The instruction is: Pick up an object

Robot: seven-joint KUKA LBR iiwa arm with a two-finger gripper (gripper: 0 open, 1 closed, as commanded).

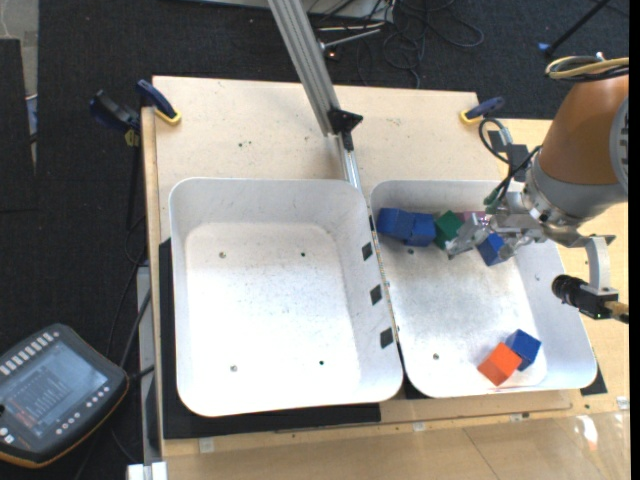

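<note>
Left bin (200, 268): its floor lies bare from wall to wall, open from above everywhere.
Right bin (560, 353): the middle of the floor is open; the clutter sits along the upper edge and in the lower right corner.
Upper edge of right bin: a large blue block (405, 226) and a green block (449, 228) lie touching, with a small blue piece (491, 252) just beside them under the gripper (478, 240).
Lower right corner: an orange cube (498, 365) and a blue cube (523, 348) touch each other near the wall.
Upper centre of frame: a slanted metal pole (305, 53) comes down to where the bins meet.
Right of frame: the arm (590, 153) overhangs the right bin's upper right part.
</note>
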